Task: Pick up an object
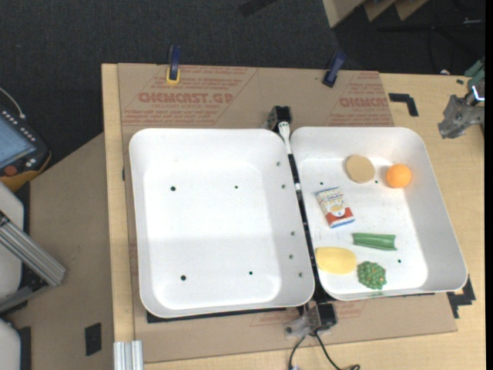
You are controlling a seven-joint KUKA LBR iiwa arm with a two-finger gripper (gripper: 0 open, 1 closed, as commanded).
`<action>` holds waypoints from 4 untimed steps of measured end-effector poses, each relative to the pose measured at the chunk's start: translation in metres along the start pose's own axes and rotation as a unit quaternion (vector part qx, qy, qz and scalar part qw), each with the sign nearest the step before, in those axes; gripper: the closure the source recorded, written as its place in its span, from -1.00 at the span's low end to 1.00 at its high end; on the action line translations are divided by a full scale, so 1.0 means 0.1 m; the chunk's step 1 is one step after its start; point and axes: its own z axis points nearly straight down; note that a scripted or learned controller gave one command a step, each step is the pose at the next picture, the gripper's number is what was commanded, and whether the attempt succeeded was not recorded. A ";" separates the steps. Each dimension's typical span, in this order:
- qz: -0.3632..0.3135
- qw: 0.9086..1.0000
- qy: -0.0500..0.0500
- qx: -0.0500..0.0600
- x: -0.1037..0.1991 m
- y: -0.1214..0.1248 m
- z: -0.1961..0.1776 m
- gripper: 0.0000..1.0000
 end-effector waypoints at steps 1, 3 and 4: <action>0.000 1.000 -0.002 -0.005 -0.59 -0.43 -0.56 1.00; -0.004 1.000 -0.002 -0.005 -0.13 -0.08 -0.86 1.00; -0.005 1.000 -0.003 -0.007 -0.13 -0.07 -0.97 1.00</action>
